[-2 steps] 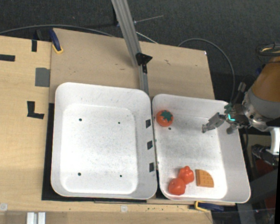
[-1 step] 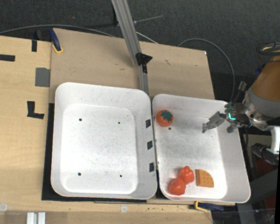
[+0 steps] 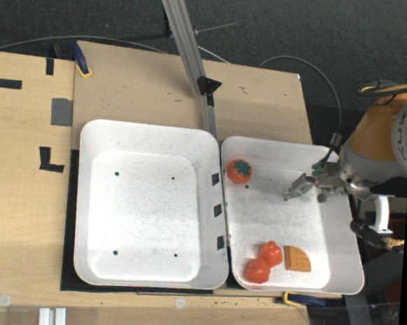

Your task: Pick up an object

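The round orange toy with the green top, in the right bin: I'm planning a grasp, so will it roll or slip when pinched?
The orange toy looks rounded, so a nudge would probably roll it across the right bin. Its smooth, curved sides may slip from the claw unless pinched centrally. It looks like a small, probably light toy.

No text, label, brand, number or sign can be read anywhere in the camera view. The bins, the bench and the arm carry no legible writing, whether near the claw or far from it.
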You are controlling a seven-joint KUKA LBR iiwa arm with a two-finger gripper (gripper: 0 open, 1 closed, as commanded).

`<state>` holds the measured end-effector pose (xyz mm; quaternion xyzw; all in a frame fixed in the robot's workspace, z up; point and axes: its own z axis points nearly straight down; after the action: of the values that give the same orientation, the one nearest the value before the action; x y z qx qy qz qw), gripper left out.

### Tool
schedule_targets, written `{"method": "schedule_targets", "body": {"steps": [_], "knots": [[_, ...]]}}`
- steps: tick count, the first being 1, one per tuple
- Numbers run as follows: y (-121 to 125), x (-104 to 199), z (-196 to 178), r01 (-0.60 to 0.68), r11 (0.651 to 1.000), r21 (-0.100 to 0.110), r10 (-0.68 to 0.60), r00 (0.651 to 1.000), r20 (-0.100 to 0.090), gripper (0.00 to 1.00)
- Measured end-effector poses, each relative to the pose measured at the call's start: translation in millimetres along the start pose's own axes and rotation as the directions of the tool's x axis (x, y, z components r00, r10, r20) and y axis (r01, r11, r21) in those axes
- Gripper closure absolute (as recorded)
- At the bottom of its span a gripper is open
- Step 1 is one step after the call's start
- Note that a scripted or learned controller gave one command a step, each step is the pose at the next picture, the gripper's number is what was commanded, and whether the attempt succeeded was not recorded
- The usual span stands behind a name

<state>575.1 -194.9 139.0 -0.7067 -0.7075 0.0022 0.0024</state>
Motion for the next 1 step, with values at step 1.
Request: {"method": "schedule_targets", "body": {"steps": [1], "knots": [[0.1, 0.4, 52.5, 0.0, 1.0, -0.005, 0.0, 1.0, 0.002, 0.0]]}}
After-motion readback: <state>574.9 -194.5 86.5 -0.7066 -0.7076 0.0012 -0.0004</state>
